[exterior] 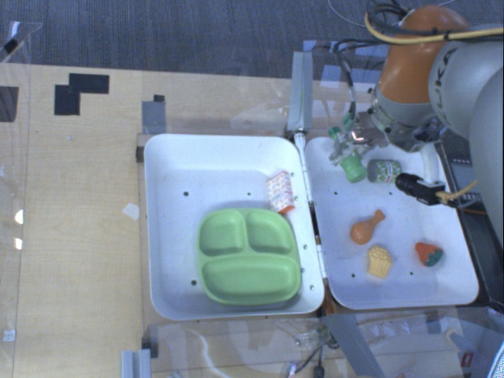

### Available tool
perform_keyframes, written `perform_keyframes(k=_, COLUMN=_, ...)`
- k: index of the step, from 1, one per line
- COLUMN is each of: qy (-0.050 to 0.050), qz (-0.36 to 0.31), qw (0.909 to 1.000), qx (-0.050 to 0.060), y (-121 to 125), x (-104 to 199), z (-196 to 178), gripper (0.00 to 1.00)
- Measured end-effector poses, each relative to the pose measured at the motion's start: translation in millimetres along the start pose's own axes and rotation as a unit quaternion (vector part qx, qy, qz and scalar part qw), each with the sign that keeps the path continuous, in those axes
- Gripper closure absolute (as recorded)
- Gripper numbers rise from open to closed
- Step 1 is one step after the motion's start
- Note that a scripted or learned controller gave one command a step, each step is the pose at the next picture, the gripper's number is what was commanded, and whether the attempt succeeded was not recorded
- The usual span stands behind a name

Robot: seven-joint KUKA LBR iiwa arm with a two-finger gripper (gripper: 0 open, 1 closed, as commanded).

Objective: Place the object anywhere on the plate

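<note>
The grey arm (465,77) is extended in from the right, orange band uppermost, with the gripper (344,144) lowered at the far side.

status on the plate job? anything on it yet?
Done: nothing; the green plate in the left bin has no object on it. In hand: the gripper is over the right bin at a green bottle; grasp unclear. Left: pick, carry, place. The chicken leg, fries and strawberry lie untouched.
</note>
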State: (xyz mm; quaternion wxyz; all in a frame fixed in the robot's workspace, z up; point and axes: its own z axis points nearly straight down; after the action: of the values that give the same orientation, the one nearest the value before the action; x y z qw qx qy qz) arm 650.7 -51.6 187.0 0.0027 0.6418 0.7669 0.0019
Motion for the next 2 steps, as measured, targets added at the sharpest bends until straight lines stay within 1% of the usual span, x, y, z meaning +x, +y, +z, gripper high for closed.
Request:
perform_keyframes(k=1, qy=0.001, qz=0.057, qw=0.9983, qx=0.002, y=-61.4, x=86.6, z=0.9, gripper=1.0)
perform_keyframes(k=2, qy=0.001, qz=0.058, qw=0.9983, qx=0.001, y=-61.4, x=86.1, z=0.8, gripper=0.0)
